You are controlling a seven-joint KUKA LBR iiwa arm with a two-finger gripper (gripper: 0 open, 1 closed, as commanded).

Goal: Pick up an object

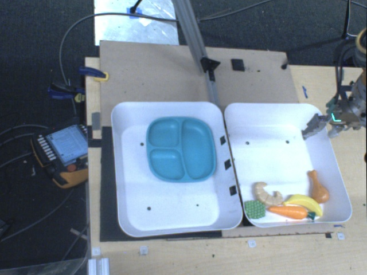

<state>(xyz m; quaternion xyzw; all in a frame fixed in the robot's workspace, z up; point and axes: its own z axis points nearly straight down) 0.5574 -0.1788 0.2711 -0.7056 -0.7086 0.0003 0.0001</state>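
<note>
Several toy foods lie in the front right corner of the right bin (269, 130): a yellow banana (304, 201), an orange carrot (288, 212), a brown drumstick (318, 188), a beige curled piece (267, 194) and a small green piece (256, 209). My gripper (324, 127) hangs over the right bin's far right rim, well behind the foods. It is open, and nothing is between its fingers.
A blue divided plate (182, 149) lies in the left bin (132, 211). A grey pole (192, 27) slants across the back of the bench. Cables, clamps and a handheld pendant (62, 153) sit off the bench to the left.
</note>
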